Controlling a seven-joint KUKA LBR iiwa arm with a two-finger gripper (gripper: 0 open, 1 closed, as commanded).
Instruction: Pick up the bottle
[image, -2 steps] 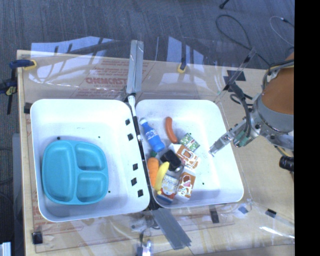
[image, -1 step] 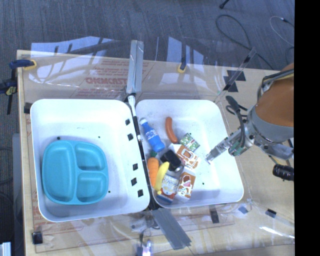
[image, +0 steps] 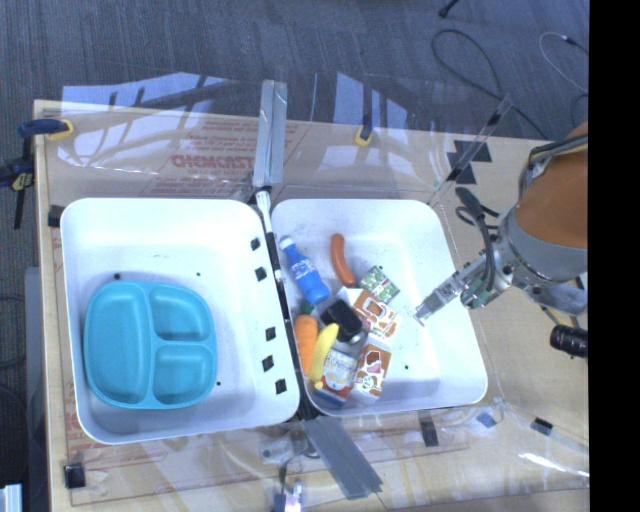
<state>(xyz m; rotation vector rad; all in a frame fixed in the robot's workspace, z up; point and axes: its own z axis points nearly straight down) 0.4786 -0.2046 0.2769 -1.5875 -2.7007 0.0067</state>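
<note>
Blue bottle (image: 303, 270) in right bin (image: 440, 235) — well left of jaws (image: 424, 308).

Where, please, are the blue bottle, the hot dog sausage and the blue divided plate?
Blue bottle (image: 304, 272), camera view, middle of its blue body.
Hot dog sausage (image: 343, 260), camera view, midway along its length.
Blue divided plate (image: 98, 340), camera view, on its left rim.

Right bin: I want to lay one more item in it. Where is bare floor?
Bare floor lies along the right bin's right wall and far edge, past the sausage. The left half is crowded: bottle, carrot, cartons.
</note>
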